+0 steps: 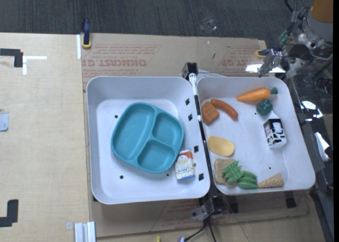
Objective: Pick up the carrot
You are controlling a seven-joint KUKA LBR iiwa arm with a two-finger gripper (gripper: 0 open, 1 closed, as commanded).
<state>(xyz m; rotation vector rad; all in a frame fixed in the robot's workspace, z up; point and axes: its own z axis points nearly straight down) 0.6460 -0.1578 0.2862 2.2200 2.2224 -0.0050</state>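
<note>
I'm looking down on a pale wooden bench with cardboard sheeting under two shallow white bins, dark floor beyond at the top of the frame.

Nearest me, along the bottom of the right bin (296,145), lie a green vegetable (239,175) on a slice of toast (221,175), a cone-like wedge (271,181), then a yellow piece (220,145). Further up sit a black-and-white carton (274,133), a brown pastry (210,113), a sausage (224,108) and a dark green piece (264,107). The left bin (100,145) holds a blue divided plate (147,137) with a small milk box (185,166) against its lower right edge.

The carrot (255,95) lies at the top of the right bin, long axis roughly across the frame, tip pointing left, green top at the right, touching nothing I can see.

The gripper (273,61) hangs in the upper right, above the bin's far rim; the carrot lies just below and slightly left of it. I cannot tell how its fingertips stand, and I see nothing held. I judge a short descent toward the carrot's middle comes next.
</note>
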